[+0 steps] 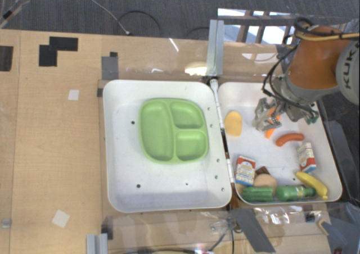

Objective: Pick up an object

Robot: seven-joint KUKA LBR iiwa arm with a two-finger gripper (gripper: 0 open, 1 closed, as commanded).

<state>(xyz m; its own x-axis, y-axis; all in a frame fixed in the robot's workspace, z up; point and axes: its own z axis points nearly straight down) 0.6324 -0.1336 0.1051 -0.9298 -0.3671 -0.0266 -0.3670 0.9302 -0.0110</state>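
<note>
Where it hovers, the pincer (pixel 268 121) touches an orange carrot (pixel 271 130).

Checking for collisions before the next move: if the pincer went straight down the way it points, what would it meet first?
Probably the small orange piece right beneath the pincer, then the floor of the right bin. Height above them is unclear from this slanted view.

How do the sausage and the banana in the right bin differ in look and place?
The sausage is orange-red and lies near the bin's middle, close below the gripper; the banana is yellow and lies at the bin's near right corner. The sausage lies almost level across the view; the banana slants. Both are long, curved toy foods.
</note>
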